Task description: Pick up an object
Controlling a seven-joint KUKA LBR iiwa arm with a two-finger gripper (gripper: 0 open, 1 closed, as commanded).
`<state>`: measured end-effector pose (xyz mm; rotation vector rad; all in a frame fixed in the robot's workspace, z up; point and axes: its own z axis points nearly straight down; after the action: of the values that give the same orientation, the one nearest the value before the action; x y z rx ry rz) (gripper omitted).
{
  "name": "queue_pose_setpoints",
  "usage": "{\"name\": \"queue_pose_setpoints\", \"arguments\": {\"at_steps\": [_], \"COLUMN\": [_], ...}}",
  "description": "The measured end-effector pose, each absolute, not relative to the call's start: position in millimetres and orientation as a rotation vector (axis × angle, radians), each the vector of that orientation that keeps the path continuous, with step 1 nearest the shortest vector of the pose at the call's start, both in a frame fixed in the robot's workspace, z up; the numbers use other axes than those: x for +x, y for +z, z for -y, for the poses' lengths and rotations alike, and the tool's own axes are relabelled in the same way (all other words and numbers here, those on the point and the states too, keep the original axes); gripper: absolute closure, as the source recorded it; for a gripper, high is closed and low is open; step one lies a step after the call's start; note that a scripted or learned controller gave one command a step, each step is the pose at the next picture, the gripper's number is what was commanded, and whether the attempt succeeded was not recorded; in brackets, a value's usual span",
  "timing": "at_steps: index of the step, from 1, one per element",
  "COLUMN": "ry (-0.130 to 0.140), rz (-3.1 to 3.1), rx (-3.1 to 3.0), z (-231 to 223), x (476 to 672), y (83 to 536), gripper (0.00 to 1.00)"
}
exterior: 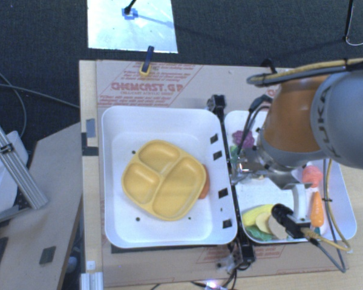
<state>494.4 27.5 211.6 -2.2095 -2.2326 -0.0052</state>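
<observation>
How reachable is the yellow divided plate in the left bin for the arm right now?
Probably yes. The yellow plate lies uncovered in the left bin, with nothing above it. The arm hangs over the right bin, so it must first swing across to the left.

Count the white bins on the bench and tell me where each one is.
2. The left bin holds a yellow divided plate. The right bin lies beside it, under the arm, which hides much of it.
</observation>
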Motion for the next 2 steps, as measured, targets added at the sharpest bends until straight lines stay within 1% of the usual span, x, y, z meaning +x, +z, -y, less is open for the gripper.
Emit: {"name": "queue_pose_setpoints", "arguments": {"at_steps": [1, 2], "ry": [-0.009, 0.006], "rz": [2.236, 2.227], "rx": [-2.208, -2.210], "z": [-100, -134], "x": [507.0, 530.2], "y": [246, 128], "gripper": [1.00, 1.00]}}
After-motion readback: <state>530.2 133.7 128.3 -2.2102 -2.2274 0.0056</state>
